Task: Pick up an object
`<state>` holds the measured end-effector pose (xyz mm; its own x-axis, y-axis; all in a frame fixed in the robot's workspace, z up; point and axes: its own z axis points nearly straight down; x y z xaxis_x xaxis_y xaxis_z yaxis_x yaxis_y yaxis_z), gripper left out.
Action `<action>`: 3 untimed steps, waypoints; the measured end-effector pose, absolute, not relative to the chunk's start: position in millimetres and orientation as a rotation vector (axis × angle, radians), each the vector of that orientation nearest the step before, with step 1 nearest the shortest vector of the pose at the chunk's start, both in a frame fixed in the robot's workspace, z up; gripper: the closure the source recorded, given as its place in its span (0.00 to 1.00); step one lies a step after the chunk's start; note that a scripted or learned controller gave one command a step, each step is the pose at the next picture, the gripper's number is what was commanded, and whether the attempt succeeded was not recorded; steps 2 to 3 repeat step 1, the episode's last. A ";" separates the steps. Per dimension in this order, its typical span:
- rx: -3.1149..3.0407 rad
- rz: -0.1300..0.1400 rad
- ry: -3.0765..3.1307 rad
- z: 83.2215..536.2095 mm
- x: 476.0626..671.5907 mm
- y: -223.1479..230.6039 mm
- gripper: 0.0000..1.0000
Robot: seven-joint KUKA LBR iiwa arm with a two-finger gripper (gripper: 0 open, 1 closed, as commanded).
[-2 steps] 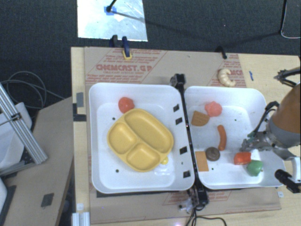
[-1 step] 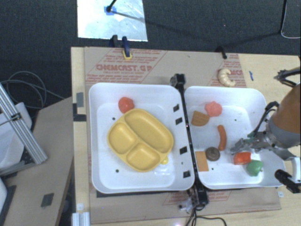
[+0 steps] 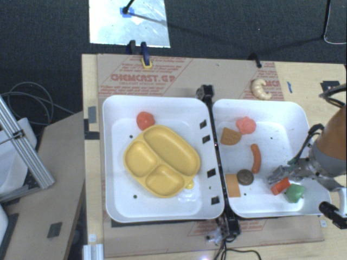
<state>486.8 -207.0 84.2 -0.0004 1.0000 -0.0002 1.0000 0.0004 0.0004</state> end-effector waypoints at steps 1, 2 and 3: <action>2.217 0.004 2.219 96.0 488.8 -207.1 1.00; 2.217 0.004 2.219 96.0 488.8 -207.1 1.00; 2.217 0.004 2.219 96.0 488.8 -207.1 1.00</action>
